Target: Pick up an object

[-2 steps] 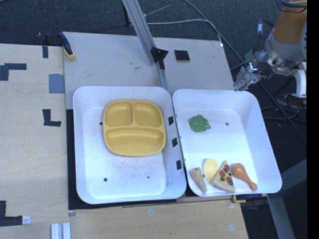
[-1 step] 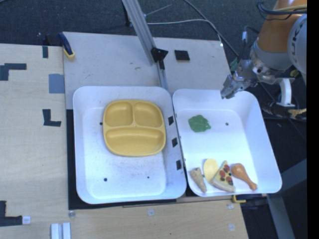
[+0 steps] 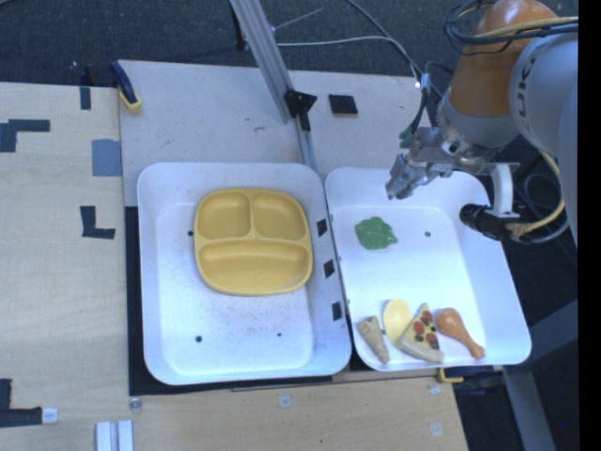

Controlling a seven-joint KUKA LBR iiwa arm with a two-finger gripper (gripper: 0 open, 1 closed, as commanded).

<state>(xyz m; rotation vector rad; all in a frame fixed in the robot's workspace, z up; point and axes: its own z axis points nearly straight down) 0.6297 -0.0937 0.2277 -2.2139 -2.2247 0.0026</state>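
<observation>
- Near edge of the right bin: drumstick, pizza slice and 2 other toy foods, likely light, stiff plastic.
- Mid-bin: green leaf, flat, probably soft; pinch its edges.
- Far: gripper hovers empty; fingers' spread unclear.

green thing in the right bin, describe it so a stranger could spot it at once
Look in the right-hand white bin, in its upper half, just below the end effector. The flat green leafy piece lies alone there. It is the bin's one green thing, apart from the toy foods clustered along the near edge.
</observation>
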